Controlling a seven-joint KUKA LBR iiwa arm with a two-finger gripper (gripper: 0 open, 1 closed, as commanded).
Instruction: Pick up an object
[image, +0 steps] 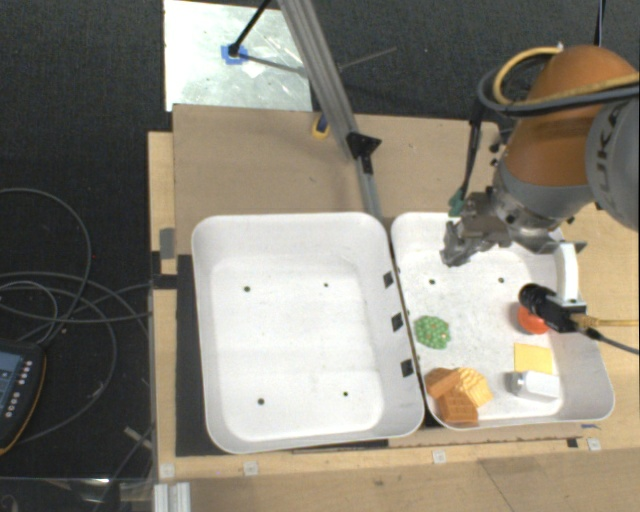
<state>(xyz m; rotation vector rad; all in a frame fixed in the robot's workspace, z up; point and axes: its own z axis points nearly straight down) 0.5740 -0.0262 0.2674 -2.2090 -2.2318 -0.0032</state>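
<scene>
— The green disc (433, 331) looks like our likeliest object: it lies flat on the floor of the right bin (600, 400), close to the wall shared with the left bin (215, 300).

— And from the tool (457, 245)?

— The tool hangs over the upper part of the same bin, and the disc sits toward the near edge of the surface and slightly left. Being round, it gives us no long axis to line up with. The orange block (458, 392), the yellow square (533, 357) and the small grey piece (530, 385) lie further down, near the bin's front corner.

— Is the tool apart or together?

— We cannot tell — it reads as a dark lump under the wrist. A red thing (528, 318) is half hidden behind a black part of the arm, so we can't name it.
</scene>
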